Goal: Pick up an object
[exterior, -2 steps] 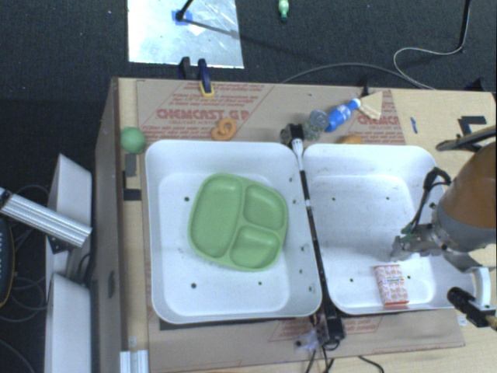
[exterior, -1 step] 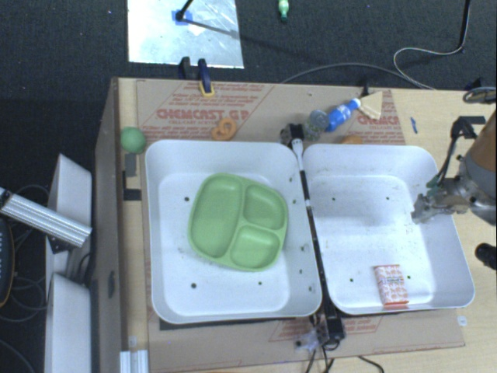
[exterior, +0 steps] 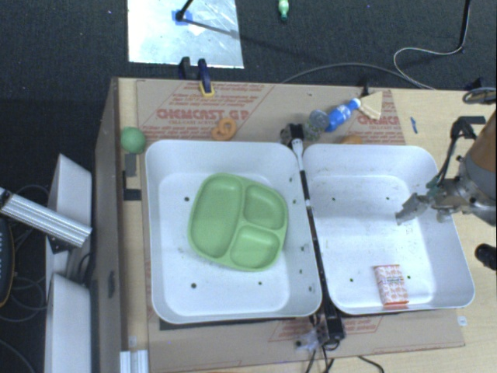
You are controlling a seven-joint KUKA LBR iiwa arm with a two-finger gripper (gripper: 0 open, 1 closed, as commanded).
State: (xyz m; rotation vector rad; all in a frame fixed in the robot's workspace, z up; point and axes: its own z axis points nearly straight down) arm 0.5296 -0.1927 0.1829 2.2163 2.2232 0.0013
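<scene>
Small red-and-white packet [exterior: 390, 285] flat at 6 o'clock in right bin [exterior: 365, 169]. Gripper [exterior: 415, 208] at 3 o'clock over same bin, well apart from packet; finger state unreadable. Green divided tray [exterior: 238, 221] centred in left bin [exterior: 175, 162].

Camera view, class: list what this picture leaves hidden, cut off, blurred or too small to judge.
- Arm: cut off by the right edge of the camera view; just its lower part shows.
- End effector: too blurred and small to tell open from shut.
- Packet in the right bin: its print is too small to read.
- Green tray in the left bin: its underside is hidden, as the tray covers it.
</scene>
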